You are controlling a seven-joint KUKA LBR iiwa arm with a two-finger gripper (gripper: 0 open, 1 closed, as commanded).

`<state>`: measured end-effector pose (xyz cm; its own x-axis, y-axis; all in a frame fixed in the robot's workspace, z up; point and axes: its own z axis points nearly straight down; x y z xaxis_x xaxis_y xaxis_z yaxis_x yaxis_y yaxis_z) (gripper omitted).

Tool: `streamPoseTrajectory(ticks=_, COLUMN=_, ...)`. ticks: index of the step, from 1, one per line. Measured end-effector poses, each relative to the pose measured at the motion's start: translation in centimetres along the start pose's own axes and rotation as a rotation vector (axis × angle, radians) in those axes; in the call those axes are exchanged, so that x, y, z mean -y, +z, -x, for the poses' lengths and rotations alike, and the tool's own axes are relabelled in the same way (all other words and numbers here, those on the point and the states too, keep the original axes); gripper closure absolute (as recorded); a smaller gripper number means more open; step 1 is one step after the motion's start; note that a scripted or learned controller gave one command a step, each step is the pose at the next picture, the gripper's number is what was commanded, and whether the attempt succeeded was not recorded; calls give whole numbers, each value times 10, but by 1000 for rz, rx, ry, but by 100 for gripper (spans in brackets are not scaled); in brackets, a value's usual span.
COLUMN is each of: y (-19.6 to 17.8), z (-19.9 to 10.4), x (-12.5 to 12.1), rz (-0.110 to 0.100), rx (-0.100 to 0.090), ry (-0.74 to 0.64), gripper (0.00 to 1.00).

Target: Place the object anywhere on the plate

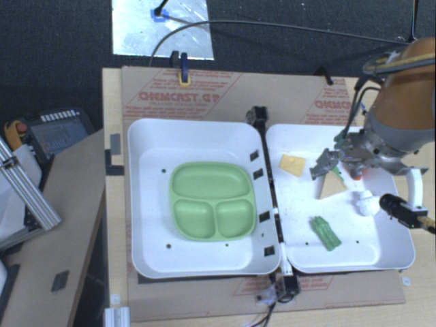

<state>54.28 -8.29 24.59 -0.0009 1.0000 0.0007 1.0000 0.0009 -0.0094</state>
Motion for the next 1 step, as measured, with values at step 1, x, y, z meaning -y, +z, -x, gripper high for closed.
streamPoseTrajectory(ticks=1, y=-5, z=0, x=-2, rz=11, rx=1, ry=-2, gripper=0)
